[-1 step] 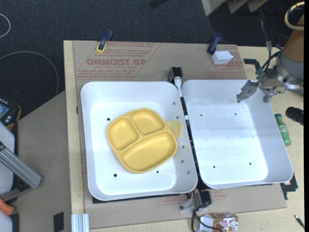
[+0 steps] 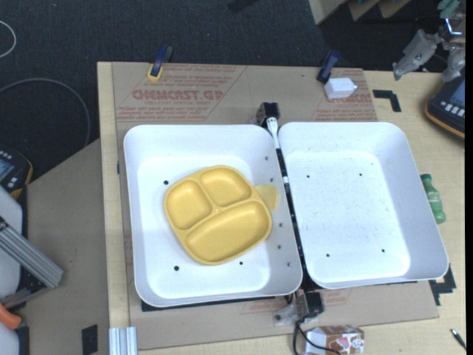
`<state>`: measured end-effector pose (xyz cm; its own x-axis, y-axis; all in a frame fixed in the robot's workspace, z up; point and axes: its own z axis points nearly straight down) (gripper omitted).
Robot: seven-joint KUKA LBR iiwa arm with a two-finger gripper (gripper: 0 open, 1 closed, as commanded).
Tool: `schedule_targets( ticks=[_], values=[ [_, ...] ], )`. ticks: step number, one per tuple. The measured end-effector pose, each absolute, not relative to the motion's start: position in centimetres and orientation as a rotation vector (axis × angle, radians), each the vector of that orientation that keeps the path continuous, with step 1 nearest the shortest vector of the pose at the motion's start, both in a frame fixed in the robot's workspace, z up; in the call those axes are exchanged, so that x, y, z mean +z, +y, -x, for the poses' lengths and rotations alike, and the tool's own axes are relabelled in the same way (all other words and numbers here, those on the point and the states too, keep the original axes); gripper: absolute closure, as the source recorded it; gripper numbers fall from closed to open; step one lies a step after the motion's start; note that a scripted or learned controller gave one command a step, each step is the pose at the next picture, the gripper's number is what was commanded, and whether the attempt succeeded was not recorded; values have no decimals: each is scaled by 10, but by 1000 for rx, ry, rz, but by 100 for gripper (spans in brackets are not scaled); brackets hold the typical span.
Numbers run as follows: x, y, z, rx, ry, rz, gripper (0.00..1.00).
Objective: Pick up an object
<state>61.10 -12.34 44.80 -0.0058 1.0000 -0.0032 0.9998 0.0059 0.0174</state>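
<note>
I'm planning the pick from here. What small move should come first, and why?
Probably bring the arm over the left bin, above the yellow tray. It's the one object lying in a bin, flat, compartments up; its raised rim looks like the likeliest place to grip.

1. Left bin (image 2: 140, 198): the yellow divided plate (image 2: 216, 214) fills the middle, leaving narrow white floor along each wall.
2. Right bin (image 2: 403, 198): its floor lies open from wall to wall.
3. Between them, the two raised rims nearly touch, forming a ridge to cross.
</note>
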Motion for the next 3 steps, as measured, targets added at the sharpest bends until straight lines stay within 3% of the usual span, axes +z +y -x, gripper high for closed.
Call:
schedule_targets(
  ticks=[1, 2, 3],
  values=[
    [510, -76, -567, 9, 2223, -2211, 0],
    [537, 0, -538, 7, 2225, -2212, 0],
    [535, 86, -479, -2, 2229, -2217, 0]
  ],
)
